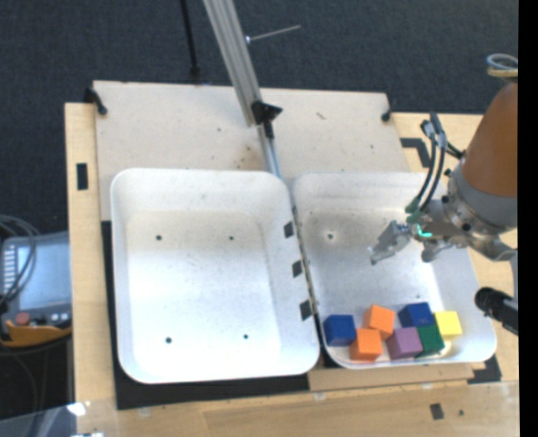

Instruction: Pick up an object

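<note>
Left shallow white plastic bin (205, 271) lies beside the right shallow white plastic bin (360, 208). The grey metal two-finger gripper (389, 242) hangs over the right bin — jaw state cannot be told. Small coloured cubes (396, 331) — blue, orange, purple, green, yellow — cluster touching along that bin's near edge, apart from the gripper.

A pale wooden table (82, 244) carries a lighter board (196, 126) across its far part. Two shallow white bins sit side by side on it, touching: the left bin (127, 244) and the right bin (341, 198). A slanted metal rail (237, 57) rises from the board's middle.
</note>
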You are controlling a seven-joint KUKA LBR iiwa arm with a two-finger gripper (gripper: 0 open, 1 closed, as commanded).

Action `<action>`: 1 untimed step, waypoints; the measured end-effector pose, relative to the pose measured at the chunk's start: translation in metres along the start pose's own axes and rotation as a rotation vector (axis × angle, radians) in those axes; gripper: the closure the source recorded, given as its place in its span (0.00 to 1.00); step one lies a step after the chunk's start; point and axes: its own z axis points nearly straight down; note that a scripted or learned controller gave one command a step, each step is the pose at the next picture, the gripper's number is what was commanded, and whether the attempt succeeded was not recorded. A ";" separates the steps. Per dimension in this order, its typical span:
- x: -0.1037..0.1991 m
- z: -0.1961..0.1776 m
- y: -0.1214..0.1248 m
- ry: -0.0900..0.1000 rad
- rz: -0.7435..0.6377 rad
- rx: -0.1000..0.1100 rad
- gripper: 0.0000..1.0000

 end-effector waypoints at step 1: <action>0.001 0.042 0.001 0.000 0.001 0.007 0.00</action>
